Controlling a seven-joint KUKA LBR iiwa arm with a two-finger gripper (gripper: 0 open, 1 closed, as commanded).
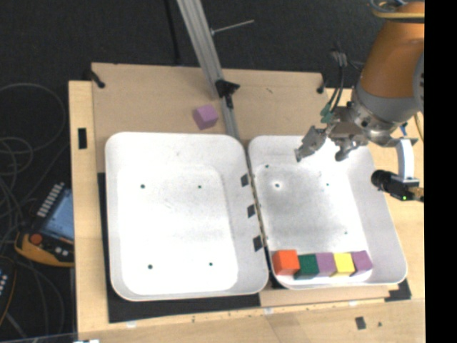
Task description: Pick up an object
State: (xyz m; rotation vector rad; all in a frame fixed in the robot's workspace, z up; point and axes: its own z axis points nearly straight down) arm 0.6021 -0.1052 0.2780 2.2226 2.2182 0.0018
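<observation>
Camera view, looking down: gripper [325, 148] hanging wide open, gripping nothing. Row of blocks [323, 263] well below, along bin [378, 213] edge.

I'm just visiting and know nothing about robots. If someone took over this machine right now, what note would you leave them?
Gripper: open, holding nothing, above the far end of the right bin.
Blocks: orange, green, purple, yellow and another purple sit in a row along that bin's near edge. A stray purple block lies on the bench behind the left bin.
Done: nothing picked.
Left: grasp and lift one block.
</observation>
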